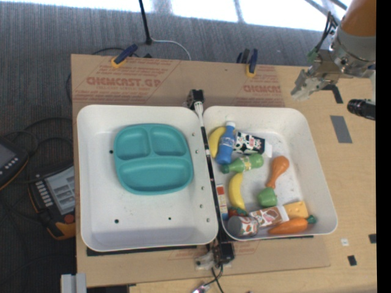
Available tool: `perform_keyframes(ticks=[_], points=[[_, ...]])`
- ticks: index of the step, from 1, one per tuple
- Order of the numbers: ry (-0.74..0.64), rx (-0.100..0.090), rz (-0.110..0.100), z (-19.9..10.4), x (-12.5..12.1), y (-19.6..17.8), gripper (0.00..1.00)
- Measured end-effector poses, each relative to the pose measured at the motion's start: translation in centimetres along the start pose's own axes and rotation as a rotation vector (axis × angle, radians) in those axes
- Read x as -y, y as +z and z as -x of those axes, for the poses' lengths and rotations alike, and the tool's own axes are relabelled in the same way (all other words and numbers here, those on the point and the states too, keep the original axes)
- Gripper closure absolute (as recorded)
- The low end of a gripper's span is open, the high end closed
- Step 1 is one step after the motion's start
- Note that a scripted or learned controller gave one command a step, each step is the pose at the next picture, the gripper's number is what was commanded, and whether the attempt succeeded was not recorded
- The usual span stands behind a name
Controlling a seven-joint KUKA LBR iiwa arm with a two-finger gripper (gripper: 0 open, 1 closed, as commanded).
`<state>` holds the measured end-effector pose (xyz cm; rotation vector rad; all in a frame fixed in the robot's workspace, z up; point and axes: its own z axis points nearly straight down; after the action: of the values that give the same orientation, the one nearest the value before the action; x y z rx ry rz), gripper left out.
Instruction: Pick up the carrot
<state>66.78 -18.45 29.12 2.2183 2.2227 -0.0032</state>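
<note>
The carrot (290,226) lies along the near wall of the right bin (317,163), in its near right corner, with green leaves at its right end. A small carton (267,217) rests just beside its left end, and a yellow wedge (297,209) sits just behind it. Farther left are a grey round object (235,226) and a banana (236,191). A green pepper-like piece (267,196) and an orange drumstick-shaped toy (277,170) lie toward the middle, with a blue bottle (226,143), a second banana (214,140), a green bottle (246,163) and a black-and-white carton (250,143) behind them.

The left bin (91,212) holds a teal divided plate (153,158).

The gripper (307,84) hangs over the table (354,182) beyond the right bin's far right corner, well apart from the carrot. Its fingers are small and blurred, so whether they are apart or together cannot be told. The arm is cut off at the top right corner.
</note>
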Motion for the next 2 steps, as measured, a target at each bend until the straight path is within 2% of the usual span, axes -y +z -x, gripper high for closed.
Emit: perform_keyframes(ticks=[1, 2], points=[[0.022, 0.0, -0.002, 4.0, 0.0, 6.5, 1.0], [0.02, 0.003, 0.0, 4.0, -0.1, 5.4, 1.0]])
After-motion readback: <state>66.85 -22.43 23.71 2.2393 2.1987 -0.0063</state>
